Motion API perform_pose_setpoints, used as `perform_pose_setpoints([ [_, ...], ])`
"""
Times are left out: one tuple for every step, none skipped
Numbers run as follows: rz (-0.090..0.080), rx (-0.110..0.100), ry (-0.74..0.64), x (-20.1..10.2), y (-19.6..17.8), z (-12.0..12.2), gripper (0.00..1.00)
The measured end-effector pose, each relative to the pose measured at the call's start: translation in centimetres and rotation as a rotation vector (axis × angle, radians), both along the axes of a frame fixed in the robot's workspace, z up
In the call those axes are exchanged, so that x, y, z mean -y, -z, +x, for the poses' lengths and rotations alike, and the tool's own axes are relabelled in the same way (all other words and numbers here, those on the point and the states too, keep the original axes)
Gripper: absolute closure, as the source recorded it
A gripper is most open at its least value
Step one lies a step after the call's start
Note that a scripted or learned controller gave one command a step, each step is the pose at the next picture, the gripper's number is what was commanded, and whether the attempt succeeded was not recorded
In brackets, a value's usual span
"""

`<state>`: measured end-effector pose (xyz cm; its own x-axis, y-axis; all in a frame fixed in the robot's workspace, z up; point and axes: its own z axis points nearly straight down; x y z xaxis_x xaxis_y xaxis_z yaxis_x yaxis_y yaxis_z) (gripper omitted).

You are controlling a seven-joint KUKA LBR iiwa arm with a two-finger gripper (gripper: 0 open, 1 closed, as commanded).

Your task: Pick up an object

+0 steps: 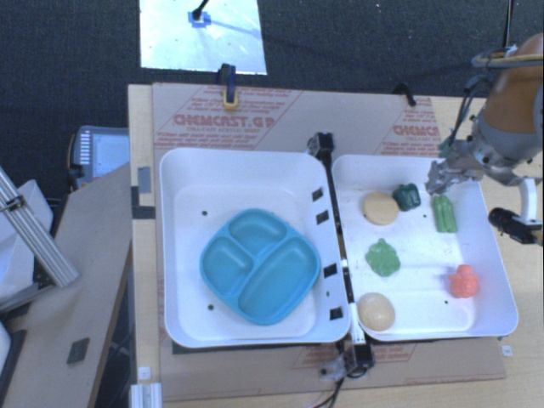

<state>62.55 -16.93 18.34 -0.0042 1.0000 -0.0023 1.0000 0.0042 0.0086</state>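
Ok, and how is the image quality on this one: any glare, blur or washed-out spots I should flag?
Camera view: the silver sheet beyond the bench is blown out by glare; the two white bins are bright but keep their edges; the arm at right is soft and slightly blurred; the blue tray and the small items, such as the orange one, read clearly with only faint shadows.

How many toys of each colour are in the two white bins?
Green: 3 - a dark green one, a long one, a light green one
Tan: 2 - one at the back, one at the front
Orange-red: 1
Blue: 1 - the tray in the left bin
Total: 7
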Motion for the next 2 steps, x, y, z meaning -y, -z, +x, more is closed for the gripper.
perform_pose_setpoints([
  [0.000,-0.001,-0.001,0.0,-5.5,0.2,1.00],
  [0.002,-0.007,-0.003,-4.5,-4.7,0.3,1.00],
])
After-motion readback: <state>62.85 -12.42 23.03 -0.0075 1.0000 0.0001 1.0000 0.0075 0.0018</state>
